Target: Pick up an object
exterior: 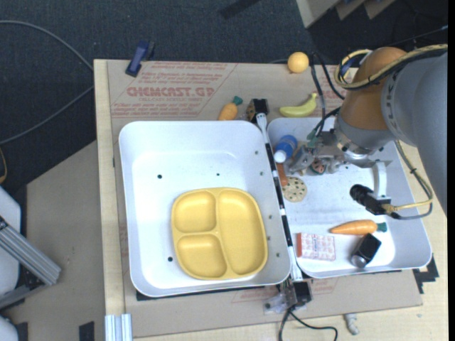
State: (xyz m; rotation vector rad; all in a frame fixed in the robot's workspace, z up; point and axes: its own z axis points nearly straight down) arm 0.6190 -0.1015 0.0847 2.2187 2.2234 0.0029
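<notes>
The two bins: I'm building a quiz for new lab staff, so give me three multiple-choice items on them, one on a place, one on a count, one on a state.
1. Where does the yellow plate lie?
A. left bin
B. right bin
C. on the bench

2. How many compartments has the plate?
A. two
B. three
C. five

3. How does the carrot in the right bin sit?
A. lying flat
B. standing on end
C. held by the gripper

Answers: 1 A, it rests on the left bin's floor. 2 B, ridges split it in three. 3 A, it lies on the floor, apart from the gripper.
</notes>
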